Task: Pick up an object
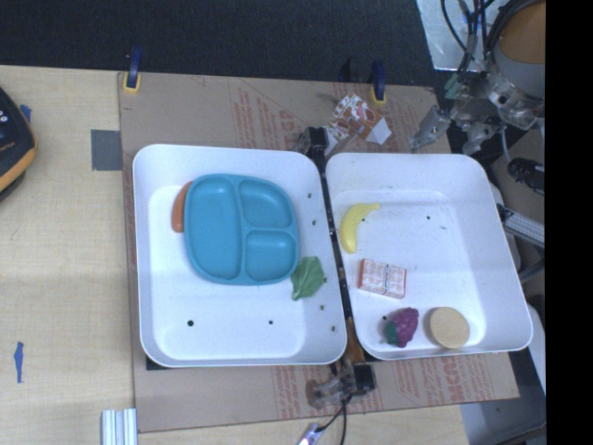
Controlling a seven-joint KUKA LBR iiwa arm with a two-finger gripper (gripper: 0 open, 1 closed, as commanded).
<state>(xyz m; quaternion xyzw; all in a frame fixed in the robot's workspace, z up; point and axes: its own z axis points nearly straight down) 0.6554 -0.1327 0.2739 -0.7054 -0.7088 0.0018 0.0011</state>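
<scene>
Four small things lie in the right white plastic bin [482, 211]; the curved yellow toy banana [356, 224], long axis toward one o'clock, is nearest. From the gripper [456, 130], fingers spread and empty, it lies toward eight o'clock.

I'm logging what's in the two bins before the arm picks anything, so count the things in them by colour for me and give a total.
Blue: 1, the divided plate
Orange: 1, the thing tucked under that plate's left edge
Green: 1, the leaf
Yellow: 1, the banana
Red and white: 1, the small packet
Purple: 1, the grape bunch
Tan: 1, the round disc
Total: 7
</scene>
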